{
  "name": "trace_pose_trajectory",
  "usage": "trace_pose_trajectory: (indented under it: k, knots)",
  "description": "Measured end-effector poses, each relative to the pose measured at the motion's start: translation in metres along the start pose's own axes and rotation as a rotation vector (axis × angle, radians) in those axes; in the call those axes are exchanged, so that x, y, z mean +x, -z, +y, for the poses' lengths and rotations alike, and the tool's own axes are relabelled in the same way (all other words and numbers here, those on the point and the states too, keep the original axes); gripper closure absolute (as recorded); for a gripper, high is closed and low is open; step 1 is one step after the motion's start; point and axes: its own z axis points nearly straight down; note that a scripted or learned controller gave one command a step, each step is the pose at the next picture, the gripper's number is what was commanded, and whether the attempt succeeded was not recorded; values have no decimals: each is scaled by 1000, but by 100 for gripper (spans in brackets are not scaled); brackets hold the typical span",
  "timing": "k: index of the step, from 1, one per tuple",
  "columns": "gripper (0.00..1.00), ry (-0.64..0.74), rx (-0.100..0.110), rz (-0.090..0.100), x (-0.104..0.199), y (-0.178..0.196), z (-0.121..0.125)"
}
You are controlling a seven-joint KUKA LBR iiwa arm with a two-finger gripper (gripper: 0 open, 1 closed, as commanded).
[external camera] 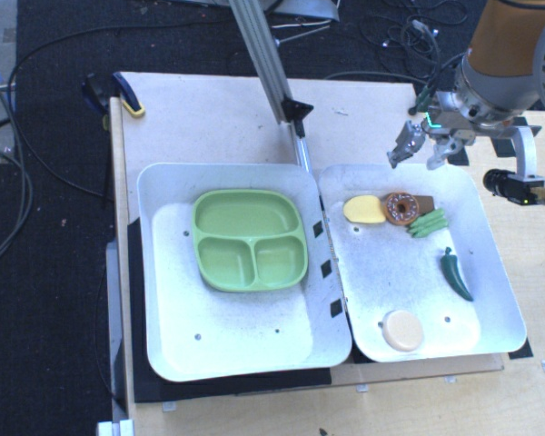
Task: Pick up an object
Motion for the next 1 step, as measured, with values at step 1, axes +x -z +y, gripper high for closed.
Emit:
trace_pose_trajectory:
  k: [1]
  knots:
    - [0, 0, -3, 0, 0, 2, 1]
